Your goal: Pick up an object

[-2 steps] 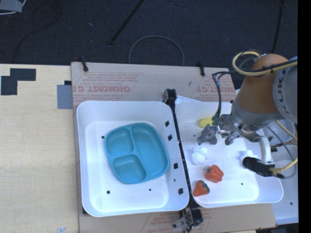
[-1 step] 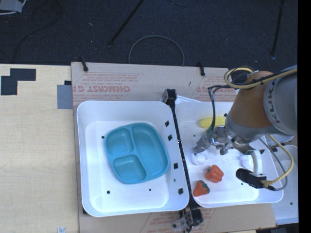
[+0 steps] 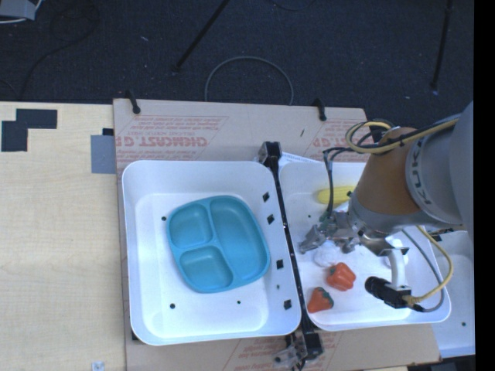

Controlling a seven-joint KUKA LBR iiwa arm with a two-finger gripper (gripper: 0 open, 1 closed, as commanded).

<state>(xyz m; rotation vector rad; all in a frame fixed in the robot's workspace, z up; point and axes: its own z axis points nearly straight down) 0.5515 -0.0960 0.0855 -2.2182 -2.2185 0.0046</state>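
Gripper (image 3: 323,236): low in the right bin (image 3: 433,315), finger state cannot be told.
Red pepper (image 3: 339,276): small, glossy, just below the gripper.
Strawberry (image 3: 319,300): red with green top, further below.

The arm (image 3: 402,184) crowds the right bin (image 3: 387,315); the blue plate (image 3: 218,242) fills the left bin's (image 3: 147,207) middle.

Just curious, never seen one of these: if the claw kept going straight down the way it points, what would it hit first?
Probably the white floor of the right bin. The claw hangs over a bare patch, with the red pepper slightly nearer the camera. Depth is hard to judge.
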